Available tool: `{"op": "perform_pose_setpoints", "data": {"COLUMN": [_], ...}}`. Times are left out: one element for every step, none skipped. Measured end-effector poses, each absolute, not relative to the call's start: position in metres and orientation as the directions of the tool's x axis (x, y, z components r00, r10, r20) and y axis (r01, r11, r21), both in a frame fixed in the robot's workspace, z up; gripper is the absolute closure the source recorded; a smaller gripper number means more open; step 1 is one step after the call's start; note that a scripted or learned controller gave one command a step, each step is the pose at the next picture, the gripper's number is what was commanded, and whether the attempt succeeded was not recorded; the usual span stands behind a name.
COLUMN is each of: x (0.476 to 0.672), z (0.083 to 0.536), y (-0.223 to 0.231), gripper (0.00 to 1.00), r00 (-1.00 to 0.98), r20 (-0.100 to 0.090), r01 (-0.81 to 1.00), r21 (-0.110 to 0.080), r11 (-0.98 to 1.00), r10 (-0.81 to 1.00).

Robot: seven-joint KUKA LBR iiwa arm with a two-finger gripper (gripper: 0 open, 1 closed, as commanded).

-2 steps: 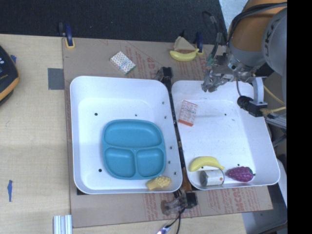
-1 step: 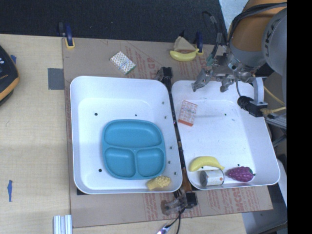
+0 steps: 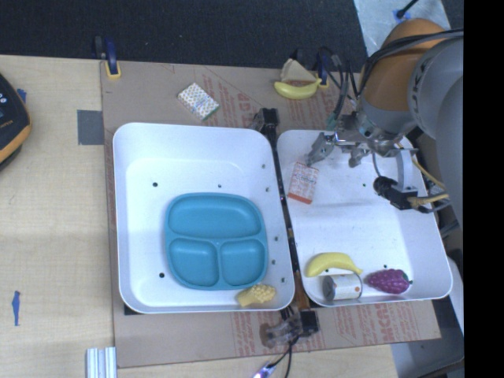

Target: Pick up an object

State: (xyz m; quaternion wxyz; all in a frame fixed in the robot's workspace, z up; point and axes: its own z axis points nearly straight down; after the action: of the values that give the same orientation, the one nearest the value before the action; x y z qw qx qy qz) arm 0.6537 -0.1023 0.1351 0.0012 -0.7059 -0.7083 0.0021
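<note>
My gripper (image 3: 339, 151) hangs over the far end of the right bin (image 3: 425, 235), its two metal fingers spread apart with nothing between them, so it is open. A white packet with red print (image 3: 303, 183) lies just to its lower left, against the bin's left wall. At the bin's near end lie a yellow banana (image 3: 331, 263), a small tin can (image 3: 342, 287) on its side and a purple bunch of grapes (image 3: 387, 281), all well away from the gripper.
The left bin (image 3: 134, 211) holds a blue divided plate (image 3: 216, 239) and a yellow knobbly toy (image 3: 256, 294) at its near edge. Beyond the bins lie a second banana (image 3: 297, 90) and a patterned packet (image 3: 198, 100). Cables trail beside the wrist (image 3: 398, 191).
</note>
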Motion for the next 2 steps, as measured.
{"op": "perform_pose_setpoints", "data": {"x": [0.658,0.659], "z": [0.098,0.11], "y": [-0.096,-0.095], "gripper": [0.0,1.0], "r00": [-0.005,-0.007], "r20": [-0.001,0.001], "r01": [1.0,1.0], "r21": [0.002,0.003], "r11": [0.005,0.007], "r10": [1.0,1.0]}}
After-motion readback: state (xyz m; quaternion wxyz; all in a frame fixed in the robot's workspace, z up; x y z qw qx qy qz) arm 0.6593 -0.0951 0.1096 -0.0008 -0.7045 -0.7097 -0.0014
